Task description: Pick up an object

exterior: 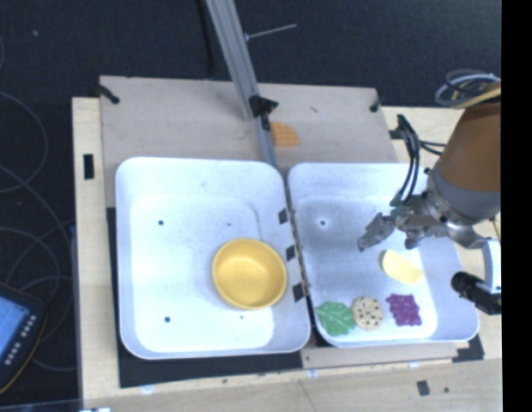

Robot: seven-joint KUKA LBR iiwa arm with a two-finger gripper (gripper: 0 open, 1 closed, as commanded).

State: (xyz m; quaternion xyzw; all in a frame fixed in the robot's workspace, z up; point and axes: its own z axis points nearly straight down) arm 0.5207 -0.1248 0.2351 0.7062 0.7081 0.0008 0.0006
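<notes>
Two shallow white bins sit side by side on the counter (90, 230). The left bin (146, 196) holds a yellow bowl (249, 273), upright, toward its near right part. The right bin (335, 187) carries four small things — a pale yellow piece (402, 267) toward its right side, and along its near edge a row of a green leaf-shaped piece (335, 318), a round speckled cookie (366, 312) and a purple cluster (405, 309). The leaf and the cookie lie just beside each other; the purple cluster is a little apart to the right.

The arm reaches in from the right, and its tool (393, 230) hangs over the right bin, just to the far left of the pale yellow piece. Whether its fingers stand apart or together I cannot tell — nothing can be seen between them.

A grey metal rail (232, 50) slants down from the far side toward the seam between the bins, with a small orange block (284, 135) beside its lower end.
</notes>
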